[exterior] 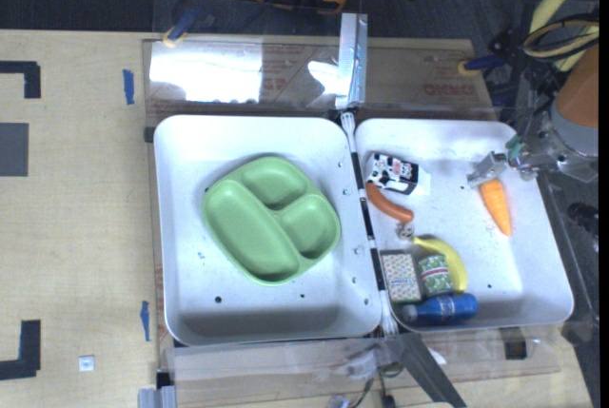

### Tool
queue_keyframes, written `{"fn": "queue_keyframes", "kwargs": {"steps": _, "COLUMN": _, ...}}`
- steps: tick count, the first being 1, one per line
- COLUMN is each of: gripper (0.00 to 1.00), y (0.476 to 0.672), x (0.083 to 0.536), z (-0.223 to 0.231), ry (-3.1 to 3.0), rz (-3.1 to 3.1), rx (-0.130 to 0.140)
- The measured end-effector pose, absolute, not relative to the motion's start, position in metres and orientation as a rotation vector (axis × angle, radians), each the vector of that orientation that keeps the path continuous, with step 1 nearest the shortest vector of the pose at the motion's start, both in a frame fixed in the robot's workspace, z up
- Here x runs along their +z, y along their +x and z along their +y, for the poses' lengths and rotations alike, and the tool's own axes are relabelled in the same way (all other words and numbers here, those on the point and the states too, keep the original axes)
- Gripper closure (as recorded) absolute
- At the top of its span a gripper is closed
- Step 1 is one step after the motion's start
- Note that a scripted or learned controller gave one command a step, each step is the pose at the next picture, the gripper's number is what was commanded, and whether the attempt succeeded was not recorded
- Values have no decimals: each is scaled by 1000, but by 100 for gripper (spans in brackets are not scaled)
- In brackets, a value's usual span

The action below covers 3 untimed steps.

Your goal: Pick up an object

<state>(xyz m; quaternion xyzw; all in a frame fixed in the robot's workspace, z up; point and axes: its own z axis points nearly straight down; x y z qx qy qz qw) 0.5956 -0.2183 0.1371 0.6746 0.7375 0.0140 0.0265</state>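
Nothing lifted yet — gripper at the carrot's top end

The arm [576,97] comes in from the right, and the gripper [495,166] sits low over the right bin [447,135], at its upper right. Its tip is at the green end of the carrot [496,204], touching it or just beside it. The carrot lies flat on the bin floor, orange body pointing down and away from the tip. Nothing visibly sits between the fingers, so I don't count a grasp. Open or closed? Too small and blurred up there to tell.

Other candidates in the same bin, all lying on the floor:
- cow-print pack [393,172], near the divider
- sausage [389,204], just below the pack
- banana [445,260], lower middle
- box [401,276], touching the banana's left side
- blue bottle [442,308], along the bottom wall

The left bin [181,159] holds a green tray [271,218] — well apart from the gripper.

Progress, as I judge it: approach done, target probably the carrot. Left to do: close on it, get a firm hold, lift it clear of the bin.
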Motion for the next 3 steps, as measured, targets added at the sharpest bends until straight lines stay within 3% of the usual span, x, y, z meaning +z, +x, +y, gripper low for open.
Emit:
{"fn": "queue_keyframes", "kwargs": {"steps": 1, "gripper": 0, "y": 596, "x": 137, "z": -218, "ry": 2074, "rz": 2287, "rx": 43}}
{"fn": "queue_keyframes", "kwargs": {"steps": 2, "gripper": 0, "y": 624, "x": 111, "z": -167, "ry": 1882, "rz": 2509, "rx": 3}}
{"fn": "queue_keyframes", "kwargs": {"steps": 3, "gripper": 0, "y": 585, "x": 168, "z": -224, "ry": 1954, "rz": 2454, "rx": 1}}
